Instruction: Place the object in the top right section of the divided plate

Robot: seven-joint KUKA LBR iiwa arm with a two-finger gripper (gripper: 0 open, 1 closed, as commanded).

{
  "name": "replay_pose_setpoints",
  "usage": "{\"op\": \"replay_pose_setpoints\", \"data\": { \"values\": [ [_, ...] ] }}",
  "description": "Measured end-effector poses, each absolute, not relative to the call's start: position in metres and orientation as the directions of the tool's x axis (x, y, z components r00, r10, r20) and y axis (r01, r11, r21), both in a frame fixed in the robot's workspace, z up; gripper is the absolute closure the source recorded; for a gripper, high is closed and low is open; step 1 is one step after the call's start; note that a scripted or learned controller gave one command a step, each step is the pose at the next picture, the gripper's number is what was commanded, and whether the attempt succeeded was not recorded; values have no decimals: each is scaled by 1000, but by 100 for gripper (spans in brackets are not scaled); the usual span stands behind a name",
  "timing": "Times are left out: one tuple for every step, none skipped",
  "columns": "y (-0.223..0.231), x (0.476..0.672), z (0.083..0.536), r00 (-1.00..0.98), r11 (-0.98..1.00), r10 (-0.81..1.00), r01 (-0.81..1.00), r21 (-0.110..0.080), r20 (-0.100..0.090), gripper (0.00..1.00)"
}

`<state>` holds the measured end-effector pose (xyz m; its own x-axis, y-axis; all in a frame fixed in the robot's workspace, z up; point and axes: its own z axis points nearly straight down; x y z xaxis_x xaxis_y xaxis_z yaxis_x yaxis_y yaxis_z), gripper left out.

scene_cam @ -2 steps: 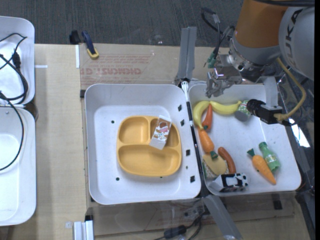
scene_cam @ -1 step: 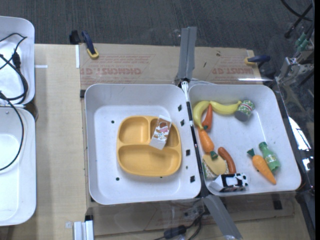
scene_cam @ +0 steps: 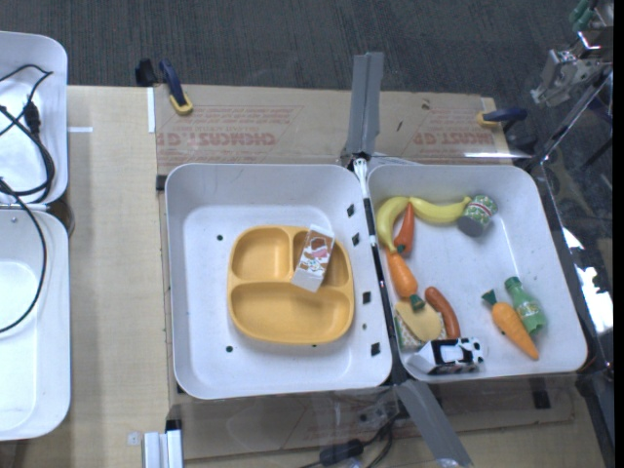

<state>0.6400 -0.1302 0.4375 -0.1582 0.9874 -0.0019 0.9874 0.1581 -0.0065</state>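
Tool (scene_cam: 570,66): sits at upper right of view, well apart from both bins. Open/closed state: cannot tell, detail too small and cluttered. Nothing visibly in its grasp.

Task obj.: small carton (scene_cam: 313,257), box-shaped w/ gabled top, white faces w/ red print, smooth card-like surface. Loc.: in the top right section of the divided plate (scene_cam: 283,315), tilted, lower end at the ridge above the large bottom section.

Plate: yellow-orange, glossy plastic look, rounded-square, three sections w/ raised ridges. It rests approx. centre of left bin (scene_cam: 195,359).

Bins: white, shallow, rounded corners, matte. Right bin (scene_cam: 546,261) holds toy foods, incl. curved yellow banana (scene_cam: 434,210), tapered orange carrot (scene_cam: 514,330), green bottle (scene_cam: 526,308) touching the carrot.

Table (scene_cam: 107,261): pale wood grain; printed cardboard sheet (scene_cam: 253,135) lies behind the bins.
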Motion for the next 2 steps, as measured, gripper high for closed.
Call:
{"op": "replay_pose_setpoints", "data": {
  "values": [
    [-185, 661, 437, -307, 307, 952, 952, -5, -1, 100],
    [-223, 657, 438, -438, 438, 899, 899, -4, 0, 100]
  ]
}}
